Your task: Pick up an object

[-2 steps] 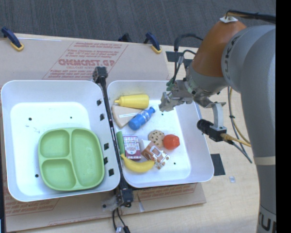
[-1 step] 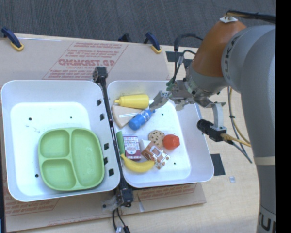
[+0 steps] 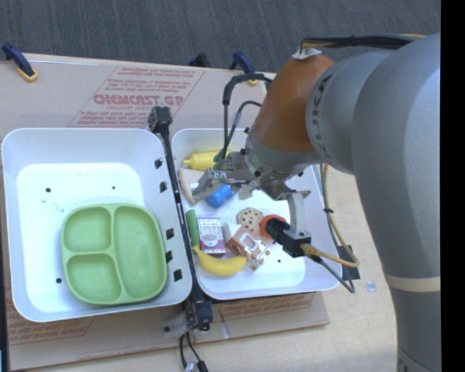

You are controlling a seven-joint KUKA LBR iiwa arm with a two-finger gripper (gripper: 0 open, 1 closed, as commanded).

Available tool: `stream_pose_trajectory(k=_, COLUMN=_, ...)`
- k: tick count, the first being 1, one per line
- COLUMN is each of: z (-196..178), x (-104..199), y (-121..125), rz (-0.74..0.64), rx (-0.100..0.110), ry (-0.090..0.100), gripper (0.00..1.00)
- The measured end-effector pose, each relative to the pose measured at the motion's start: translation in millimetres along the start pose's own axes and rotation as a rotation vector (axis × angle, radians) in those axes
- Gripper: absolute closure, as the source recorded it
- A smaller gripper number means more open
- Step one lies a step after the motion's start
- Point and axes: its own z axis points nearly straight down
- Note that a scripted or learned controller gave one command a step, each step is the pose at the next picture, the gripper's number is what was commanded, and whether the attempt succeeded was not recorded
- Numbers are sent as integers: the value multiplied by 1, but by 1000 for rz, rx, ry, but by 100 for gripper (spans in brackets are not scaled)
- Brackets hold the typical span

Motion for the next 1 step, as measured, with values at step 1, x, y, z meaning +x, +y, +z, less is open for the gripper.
stream_pose_trajectory(k=1, z=0, x=7, y=-58, rz=2, rx=0, ry=-1, gripper=0)
